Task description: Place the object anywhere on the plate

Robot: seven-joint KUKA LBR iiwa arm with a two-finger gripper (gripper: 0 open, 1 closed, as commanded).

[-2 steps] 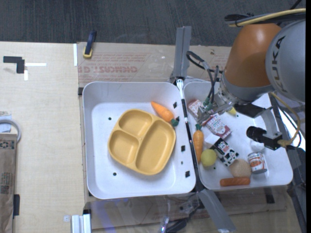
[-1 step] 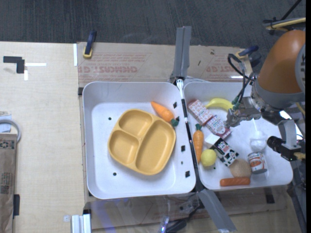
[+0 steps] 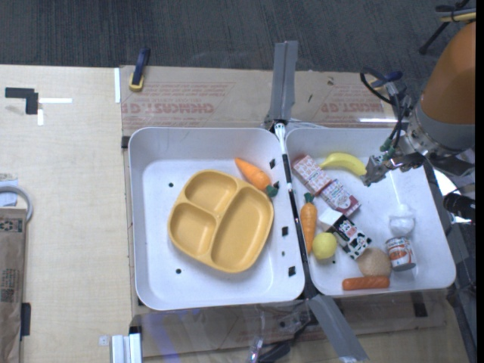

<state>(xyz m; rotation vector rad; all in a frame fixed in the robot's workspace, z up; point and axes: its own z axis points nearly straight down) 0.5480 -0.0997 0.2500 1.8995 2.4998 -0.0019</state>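
yellow plate (image 3: 220, 231): three compartments, lying in the left bin (image 3: 147, 203), nothing on it.
orange carrot (image 3: 254, 174): in the left bin, just beside the plate's upper right rim, green end toward the divider.
right bin (image 3: 435, 267): holds the other items.
banana (image 3: 344, 161): near the top of the right bin, just left of the gripper.
gripper (image 3: 376, 171): above the upper part of the right bin, beside the banana's right end; nothing seen between its fingers, and i cannot tell whether they are apart or closed.
second carrot (image 3: 308, 218): upright along the right bin's left wall.
lemon (image 3: 324, 245): below that carrot.
red snack packs (image 3: 324, 184): two, lying slantwise under the banana.
cow-print carton (image 3: 351, 237): right of the lemon.
can (image 3: 399, 253): near the right wall, under a white cup-like item (image 3: 401, 222).
sausage (image 3: 366, 283): along the bottom edge.
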